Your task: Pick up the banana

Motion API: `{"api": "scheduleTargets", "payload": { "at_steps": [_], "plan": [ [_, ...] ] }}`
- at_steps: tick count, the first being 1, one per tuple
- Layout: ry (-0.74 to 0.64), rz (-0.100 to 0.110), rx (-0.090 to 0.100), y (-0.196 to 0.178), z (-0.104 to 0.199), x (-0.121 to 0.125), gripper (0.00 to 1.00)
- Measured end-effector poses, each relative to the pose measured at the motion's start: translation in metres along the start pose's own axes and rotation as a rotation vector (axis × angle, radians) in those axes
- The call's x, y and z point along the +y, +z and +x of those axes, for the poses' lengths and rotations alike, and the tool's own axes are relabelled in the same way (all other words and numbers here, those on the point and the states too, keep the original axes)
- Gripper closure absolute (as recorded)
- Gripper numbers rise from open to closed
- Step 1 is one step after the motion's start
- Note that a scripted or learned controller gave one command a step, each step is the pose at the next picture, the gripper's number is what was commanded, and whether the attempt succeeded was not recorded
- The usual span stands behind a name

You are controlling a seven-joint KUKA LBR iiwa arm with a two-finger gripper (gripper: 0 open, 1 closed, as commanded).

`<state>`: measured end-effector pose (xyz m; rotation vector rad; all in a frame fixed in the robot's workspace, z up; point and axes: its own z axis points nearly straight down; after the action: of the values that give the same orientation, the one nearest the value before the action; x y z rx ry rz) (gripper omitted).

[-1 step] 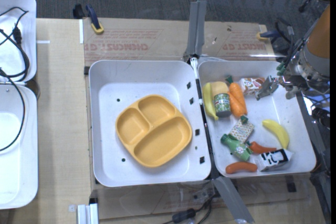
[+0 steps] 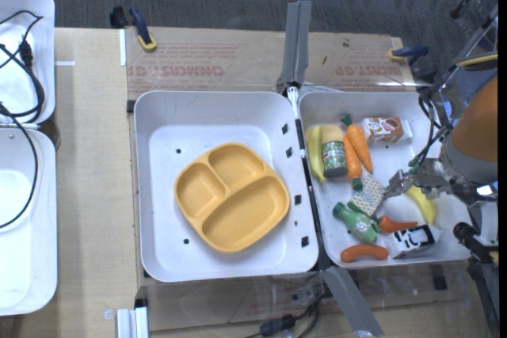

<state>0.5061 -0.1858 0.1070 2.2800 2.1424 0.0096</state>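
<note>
The banana is found flat against the right bin's nine-o'clock wall, untouched, while the tool, fingers apart, is positioned at four o'clock from it, over clutter.

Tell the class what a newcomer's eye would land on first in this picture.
The orange divided plate stands out, alone in the left bin. Next comes the right bin, crowded with toy food: a banana by its left wall, a carrot, a green bottle. The gripper hangs over that clutter.
</note>
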Motion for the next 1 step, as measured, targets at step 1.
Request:
{"api": "scheduleTargets", "payload": {
  "at_steps": [1],
  "plan": [
    [-0.009,0.012,0.013,0.0155,-0.0191,0.0371,0.0]
  ]
}}
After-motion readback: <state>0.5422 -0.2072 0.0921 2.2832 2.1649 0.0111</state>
